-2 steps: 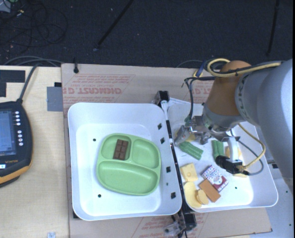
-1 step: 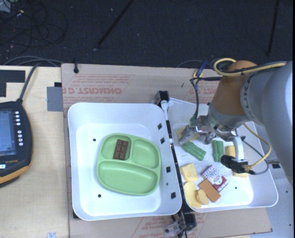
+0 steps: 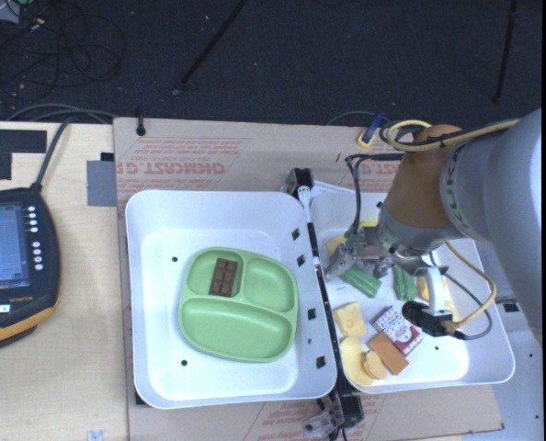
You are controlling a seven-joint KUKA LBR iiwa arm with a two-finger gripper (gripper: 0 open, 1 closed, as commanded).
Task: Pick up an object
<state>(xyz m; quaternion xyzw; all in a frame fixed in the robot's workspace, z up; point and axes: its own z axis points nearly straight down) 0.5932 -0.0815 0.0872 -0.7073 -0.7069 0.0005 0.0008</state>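
My gripper (image 3: 358, 263) is lowered into the left part of the right bin (image 3: 480, 364), under the grey arm with its orange band (image 3: 420, 186). It hangs right over a green piece (image 3: 366, 284), and I cannot tell whether it touches it. Around it lie a yellow cheese wedge (image 3: 349, 320), a red and white packet (image 3: 397, 327), a brown block (image 3: 389, 352), a pale yellow round piece (image 3: 369, 366) and a second green piece (image 3: 403, 284). The wrist hides whatever lies directly beneath it.
The left bin (image 3: 153, 246) holds a green divided plate (image 3: 245, 333) with a brown chocolate piece (image 3: 224, 277) in its upper left compartment. The divider between the bins (image 3: 314, 283) runs close to the gripper's left. A teach pendant (image 3: 11, 255) lies at the far left.
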